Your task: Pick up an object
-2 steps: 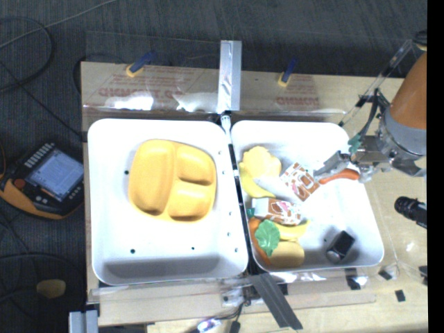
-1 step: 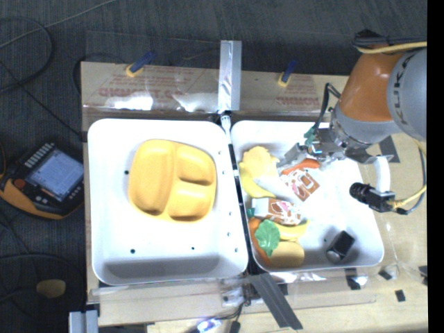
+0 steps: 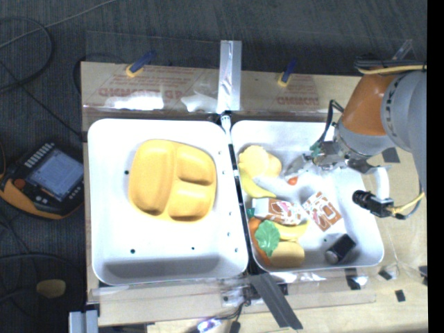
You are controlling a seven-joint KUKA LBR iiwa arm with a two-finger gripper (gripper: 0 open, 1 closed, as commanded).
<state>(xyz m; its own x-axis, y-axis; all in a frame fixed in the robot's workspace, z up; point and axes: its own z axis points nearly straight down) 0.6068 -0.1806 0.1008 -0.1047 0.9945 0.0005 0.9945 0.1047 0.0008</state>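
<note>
Jaws (image 3: 313,157) low over right bin (image 3: 361,255), grip state unclear, yellow tray (image 3: 172,179) left.

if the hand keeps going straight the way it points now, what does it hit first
The hand points left and slightly down across the right bin. Going straight on, it would likely first meet the white object with a red spot, next to the pale yellow item. Depth is unclear from above, so it might pass over them.
</note>
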